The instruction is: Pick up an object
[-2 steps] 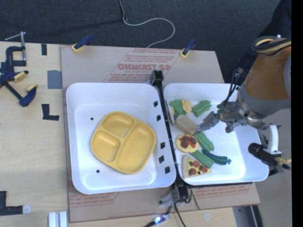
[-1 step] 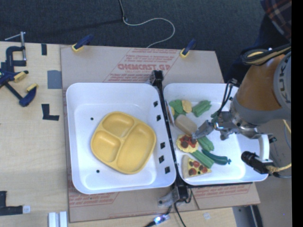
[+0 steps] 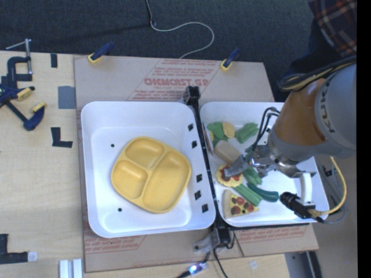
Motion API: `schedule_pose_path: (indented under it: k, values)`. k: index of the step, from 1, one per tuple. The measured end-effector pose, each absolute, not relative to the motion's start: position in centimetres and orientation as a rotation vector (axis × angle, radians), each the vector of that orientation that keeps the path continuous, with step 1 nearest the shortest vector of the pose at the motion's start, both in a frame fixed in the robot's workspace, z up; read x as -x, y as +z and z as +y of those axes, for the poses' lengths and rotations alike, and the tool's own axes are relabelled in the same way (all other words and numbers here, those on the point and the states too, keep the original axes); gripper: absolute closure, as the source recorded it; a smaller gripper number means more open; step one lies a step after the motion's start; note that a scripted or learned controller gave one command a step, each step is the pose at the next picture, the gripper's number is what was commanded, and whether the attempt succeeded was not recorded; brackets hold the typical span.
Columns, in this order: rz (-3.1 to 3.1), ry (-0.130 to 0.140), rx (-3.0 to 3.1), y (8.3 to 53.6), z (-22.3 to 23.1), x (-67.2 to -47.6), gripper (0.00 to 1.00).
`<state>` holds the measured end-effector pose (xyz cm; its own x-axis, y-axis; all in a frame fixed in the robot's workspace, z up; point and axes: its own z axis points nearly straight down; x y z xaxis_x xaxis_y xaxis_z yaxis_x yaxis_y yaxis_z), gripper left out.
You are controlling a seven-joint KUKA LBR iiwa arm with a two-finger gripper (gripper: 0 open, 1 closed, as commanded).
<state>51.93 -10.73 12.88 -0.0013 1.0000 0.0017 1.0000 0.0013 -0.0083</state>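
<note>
My gripper (image 3: 239,168) reaches into the right bin (image 3: 301,213) from the right, low over the pile of toy food. Its fingers point left, right at a round pizza-like piece (image 3: 228,178) and next to a tan block (image 3: 226,151). A pizza slice (image 3: 239,204) lies at the bin's front. Green vegetables sit at the back (image 3: 219,130) (image 3: 246,132), and a dark green cucumber (image 3: 261,193) lies under the wrist. Nothing is visibly lifted.
The left bin (image 3: 98,120) holds a yellow divided plate (image 3: 151,174). A black divider (image 3: 200,149) runs between the bins. Blue clamps (image 3: 17,97) sit on the bench at the far left. A cable (image 3: 179,28) trails across the dark floor behind.
</note>
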Motion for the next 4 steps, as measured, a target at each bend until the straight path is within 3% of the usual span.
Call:
schedule_pose_path:
  k: [1,2,4]
  values:
    - [-2.227,-0.001,2.228,8.7,-10.9,-52.1,0.00]
    - [-2.231,-0.008,2.232,10.1,-11.0,-52.4,1.00]
    - [-2.225,-0.002,2.220,20.3,-11.2,-52.8,1.00]
